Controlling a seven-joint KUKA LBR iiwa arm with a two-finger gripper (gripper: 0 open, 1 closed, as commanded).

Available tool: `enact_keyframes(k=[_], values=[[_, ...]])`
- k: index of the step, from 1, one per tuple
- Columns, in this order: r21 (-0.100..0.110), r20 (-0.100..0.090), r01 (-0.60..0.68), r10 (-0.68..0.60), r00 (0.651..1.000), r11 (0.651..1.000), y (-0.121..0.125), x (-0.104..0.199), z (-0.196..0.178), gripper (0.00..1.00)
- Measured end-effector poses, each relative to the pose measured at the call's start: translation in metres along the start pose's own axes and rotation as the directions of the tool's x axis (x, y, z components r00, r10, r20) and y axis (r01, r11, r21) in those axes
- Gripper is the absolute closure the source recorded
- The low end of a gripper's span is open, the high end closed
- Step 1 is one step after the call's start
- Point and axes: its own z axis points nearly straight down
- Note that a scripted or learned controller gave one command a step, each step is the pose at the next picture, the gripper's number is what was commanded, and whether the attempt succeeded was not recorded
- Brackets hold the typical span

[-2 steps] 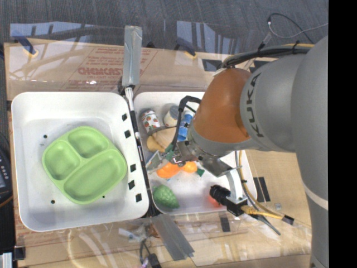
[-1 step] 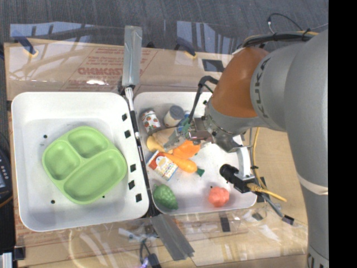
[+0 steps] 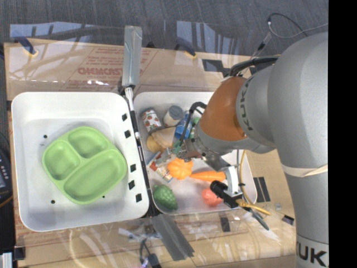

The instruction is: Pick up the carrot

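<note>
Gripper [image 3: 192,144] sits low in the right bin [image 3: 252,190], finger state not discernible under the wrist. Carrot [image 3: 208,176] lies just below it near the bin's front edge, touching an orange pepper-like toy [image 3: 179,168]. Advise approaching from the carrot's free right end, closing across its width, avoiding the pink toy [image 3: 211,197].

Two bins sit side by side on the bench. The left bin [image 3: 22,149] holds a divided plate [image 3: 83,163] near its middle. The right bin [image 3: 146,100] holds a heap of things: a can [image 3: 150,119] and a jar [image 3: 173,115] at the far side, a carrot [image 3: 209,176] nearer, a pepper [image 3: 179,168] just left of the carrot, and a strawberry [image 3: 165,197] in the near left corner. The arm [image 3: 262,110] reaches in from the right, over the right bin.
</note>
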Motion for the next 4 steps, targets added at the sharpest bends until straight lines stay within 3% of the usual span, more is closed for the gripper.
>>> enact_keyframes(k=[1, 2, 3, 4], values=[[0.011, 0.003, -0.244, 0.244, 0.970, 0.970, 0.006, 0.126, -0.094, 0.00], [0.013, 0.006, -0.337, 0.337, 0.941, 0.941, 0.012, 0.040, -0.093, 0.00], [0.011, 0.005, -0.340, 0.340, 0.940, 0.940, 0.035, -0.041, 0.006, 0.00], [0.012, 0.003, -0.157, 0.157, 0.988, 0.988, 0.035, -0.076, -0.004, 0.00]])
